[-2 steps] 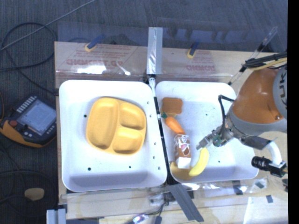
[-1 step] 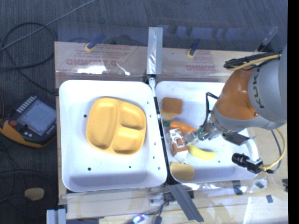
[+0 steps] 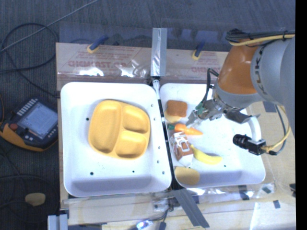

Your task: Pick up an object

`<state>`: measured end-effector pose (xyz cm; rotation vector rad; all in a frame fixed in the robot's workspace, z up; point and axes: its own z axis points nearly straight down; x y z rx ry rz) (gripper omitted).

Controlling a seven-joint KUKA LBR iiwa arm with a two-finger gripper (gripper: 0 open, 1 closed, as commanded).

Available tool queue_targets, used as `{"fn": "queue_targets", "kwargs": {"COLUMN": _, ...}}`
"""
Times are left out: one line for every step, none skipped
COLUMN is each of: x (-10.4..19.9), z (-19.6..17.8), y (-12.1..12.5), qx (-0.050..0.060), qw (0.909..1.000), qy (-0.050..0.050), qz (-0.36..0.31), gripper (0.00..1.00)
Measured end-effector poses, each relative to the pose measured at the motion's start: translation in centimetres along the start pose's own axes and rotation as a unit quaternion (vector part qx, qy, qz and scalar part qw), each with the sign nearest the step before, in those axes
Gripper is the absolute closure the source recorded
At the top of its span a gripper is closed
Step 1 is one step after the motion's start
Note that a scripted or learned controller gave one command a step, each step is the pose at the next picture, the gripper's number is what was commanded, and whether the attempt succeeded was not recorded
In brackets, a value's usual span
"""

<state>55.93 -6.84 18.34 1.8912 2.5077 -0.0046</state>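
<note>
Right bin (image 3: 249,171): pincer (image 3: 195,117) above carrot (image 3: 188,130).

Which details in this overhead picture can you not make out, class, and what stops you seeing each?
- Gripper fingers: too small and blurred to tell open or shut.
- Carton label: too small to read.
- Right bin far corner: hidden under the arm.
- Banana left end: tucked against the carton.

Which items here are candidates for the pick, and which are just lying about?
Job:
gripper
carrot
banana
bread-like piece
small carton
round tan piece

Lying about:
yellow divided tray in left bin
teach pendant on floor
</note>
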Motion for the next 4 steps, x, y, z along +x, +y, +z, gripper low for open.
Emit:
{"fn": "queue_targets", "kwargs": {"x": 0.0, "z": 0.0, "y": 0.0, "qx": 0.000, "qw": 1.0000, "qy": 0.000, "qz": 0.000, "gripper": 0.00}}
{"fn": "queue_targets", "kwargs": {"x": -3.2, "z": 6.7, "y": -0.5, "qx": -0.013, "qw": 0.9937, "qy": -0.002, "qz": -0.112, "gripper": 0.00}}
{"fn": "queue_targets", "kwargs": {"x": -3.4, "z": 5.1, "y": 0.0, "qx": -0.020, "qw": 0.9936, "qy": -0.006, "qz": -0.111, "gripper": 1.00}}
{"fn": "queue_targets", "kwargs": {"x": -4.2, "z": 6.6, "y": -3.1, "qx": -0.021, "qw": 0.9987, "qy": -0.009, "qz": -0.045, "gripper": 1.00}}
